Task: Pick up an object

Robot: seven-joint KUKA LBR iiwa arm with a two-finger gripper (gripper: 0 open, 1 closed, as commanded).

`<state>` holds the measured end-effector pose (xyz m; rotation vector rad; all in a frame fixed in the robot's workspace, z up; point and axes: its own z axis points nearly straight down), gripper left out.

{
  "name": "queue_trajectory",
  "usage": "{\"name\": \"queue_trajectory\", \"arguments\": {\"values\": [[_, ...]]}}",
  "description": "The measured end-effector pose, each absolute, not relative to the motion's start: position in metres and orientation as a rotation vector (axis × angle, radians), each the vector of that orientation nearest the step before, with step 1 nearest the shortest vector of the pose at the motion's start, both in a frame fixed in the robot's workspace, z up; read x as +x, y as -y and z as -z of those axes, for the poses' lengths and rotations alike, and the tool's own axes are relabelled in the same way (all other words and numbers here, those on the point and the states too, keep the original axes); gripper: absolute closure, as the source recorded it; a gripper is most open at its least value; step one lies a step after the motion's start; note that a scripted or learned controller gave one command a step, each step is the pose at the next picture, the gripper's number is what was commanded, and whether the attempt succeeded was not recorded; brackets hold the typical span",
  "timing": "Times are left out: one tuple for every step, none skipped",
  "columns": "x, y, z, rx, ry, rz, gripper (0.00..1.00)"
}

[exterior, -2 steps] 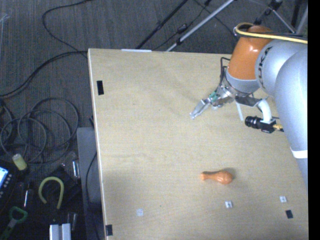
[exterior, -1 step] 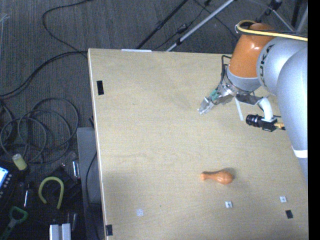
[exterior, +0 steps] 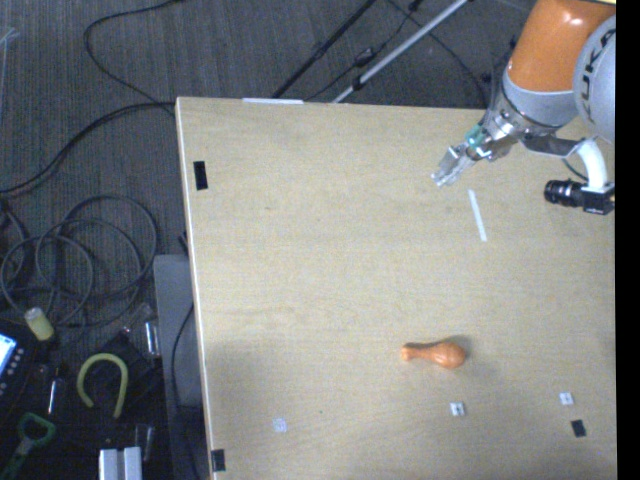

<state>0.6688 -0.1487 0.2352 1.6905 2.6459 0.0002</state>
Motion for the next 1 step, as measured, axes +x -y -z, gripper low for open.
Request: {"name": "queue_trajectory", "arguments": {"values": [[0.6557,0.1093,-0.1926,1.648,-2.675,0.002,1.0]]}}
